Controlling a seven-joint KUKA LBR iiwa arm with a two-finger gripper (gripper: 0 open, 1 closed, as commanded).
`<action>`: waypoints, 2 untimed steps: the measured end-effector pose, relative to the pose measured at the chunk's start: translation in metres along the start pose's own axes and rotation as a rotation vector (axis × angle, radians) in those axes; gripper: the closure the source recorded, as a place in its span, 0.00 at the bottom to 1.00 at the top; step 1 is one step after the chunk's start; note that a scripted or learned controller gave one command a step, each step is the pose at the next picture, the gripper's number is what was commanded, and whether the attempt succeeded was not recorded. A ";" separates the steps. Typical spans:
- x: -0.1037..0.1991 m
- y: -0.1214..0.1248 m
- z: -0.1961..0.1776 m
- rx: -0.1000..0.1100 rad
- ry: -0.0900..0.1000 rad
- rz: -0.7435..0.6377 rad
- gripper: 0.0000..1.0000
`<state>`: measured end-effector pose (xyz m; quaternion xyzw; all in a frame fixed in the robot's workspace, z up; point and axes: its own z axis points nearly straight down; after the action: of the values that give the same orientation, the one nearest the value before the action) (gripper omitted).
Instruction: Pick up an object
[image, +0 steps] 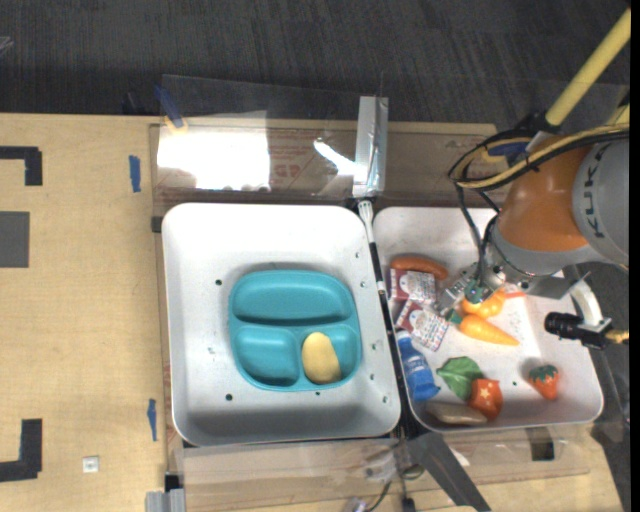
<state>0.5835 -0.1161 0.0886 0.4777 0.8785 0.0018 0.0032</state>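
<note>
Left bin (190, 300): nearest the lens along its front rim; biggest thing on my bench, white and shallow.
Right bin (585, 400): same make, just beside the left one, crowded with small toys.
Teal tray (290, 300): three compartments, sitting in the left bin; a yellow potato (321, 357) lies in its lower right compartment.
My pincer (474, 293): down in the right bin beneath the orange wrist band; whether it is released or clenched I cannot tell, and I see nothing gripped.
Orange carrot (490, 330): my likeliest target, lying flat just beside my pincer, tip pointing right; I judge it light, stiff plastic, smooth and a bit slippery, best pinched across its thick end.
Printed packets (420, 305): thin and flat, touching each other left of the carrot; hard to pinch, I reckon.
Blue bottle (417, 372): by the bin's left wall.
Green pepper (460, 372): near the front.
Strawberry (487, 396): touching the pepper.
Small tomato (544, 380): apart, right; round, may roll.
</note>
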 end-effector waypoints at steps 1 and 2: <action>-0.031 0.080 0.002 0.001 0.000 0.118 1.00; -0.028 0.078 0.003 0.011 0.013 0.118 0.00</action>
<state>0.6645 -0.0974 0.0865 0.5286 0.8489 0.0000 -0.0052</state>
